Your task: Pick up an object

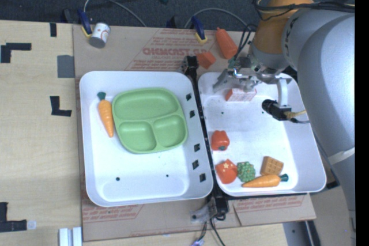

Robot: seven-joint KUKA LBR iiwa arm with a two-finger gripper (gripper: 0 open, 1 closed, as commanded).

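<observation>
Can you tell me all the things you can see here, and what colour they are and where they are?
Bins: 2, white, side by side on the bench, left and right.
Plate: 1, green, three sections, in the left bin.
Carrots: 2, orange; one beside the plate in the left bin, one at the near edge of the right bin.
Pepper: 1, red, left side of the right bin.
Strawberry: 1, red, near corner of the right bin.
Broccoli: 1, green, next to the strawberry.
Waffle: 1, brown, above the right bin's carrot.
Block: 1, pink-white, far end of the right bin.
Arm: 1, grey with orange band, right side.
Pincer: 1, above the block.
</observation>
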